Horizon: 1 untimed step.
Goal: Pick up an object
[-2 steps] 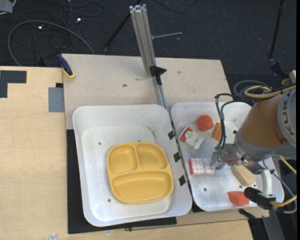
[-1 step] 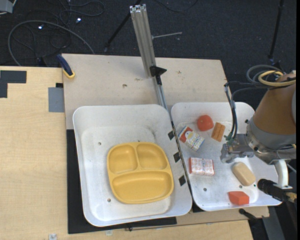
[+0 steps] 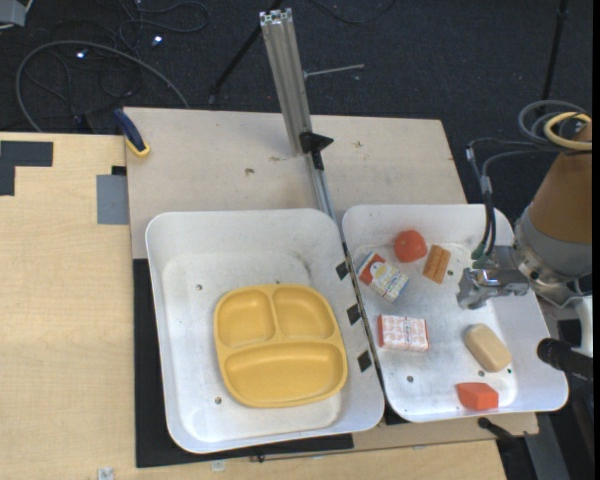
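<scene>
The right bin (image 3: pixel 515 393) holds several small objects. A red round piece (image 3: pixel 410 245) and an orange block (image 3: pixel 437 263) lie near its back. A small printed carton (image 3: pixel 383 277) and a pink-and-white box (image 3: pixel 403 333) sit toward its left side. A tan loaf-shaped piece (image 3: pixel 487 348) and a red-orange piece (image 3: pixel 477 396) lie near the front right. My gripper (image 3: pixel 477 288) hangs over the bin's right part, just right of the orange block and above the tan piece. I see no object in it.
The left bin (image 3: pixel 180 388) holds a yellow divided plate (image 3: pixel 279 344). A metal post (image 3: pixel 288 78) rises behind the bins. The arm's body (image 3: pixel 563 208) fills the right edge beside the right bin.
</scene>
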Tool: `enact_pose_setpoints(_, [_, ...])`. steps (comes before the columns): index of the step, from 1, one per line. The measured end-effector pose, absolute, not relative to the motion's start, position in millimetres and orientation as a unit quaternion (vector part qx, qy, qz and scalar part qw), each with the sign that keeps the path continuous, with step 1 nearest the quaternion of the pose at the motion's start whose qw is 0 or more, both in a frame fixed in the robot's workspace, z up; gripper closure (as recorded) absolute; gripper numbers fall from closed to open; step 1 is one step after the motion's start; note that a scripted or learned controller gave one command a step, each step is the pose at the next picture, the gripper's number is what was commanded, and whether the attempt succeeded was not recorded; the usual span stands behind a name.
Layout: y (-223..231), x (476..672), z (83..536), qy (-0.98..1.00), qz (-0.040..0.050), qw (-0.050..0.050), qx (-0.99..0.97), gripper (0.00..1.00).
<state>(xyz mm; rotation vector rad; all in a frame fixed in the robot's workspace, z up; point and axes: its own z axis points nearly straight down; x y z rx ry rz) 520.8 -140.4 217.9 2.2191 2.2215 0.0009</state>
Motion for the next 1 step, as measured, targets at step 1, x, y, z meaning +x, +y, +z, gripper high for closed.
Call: enact_pose_setpoints(1, [-141.2, 521.6, 270.4, 0.708, 0.0006, 0.001, 0.707, 1.0])
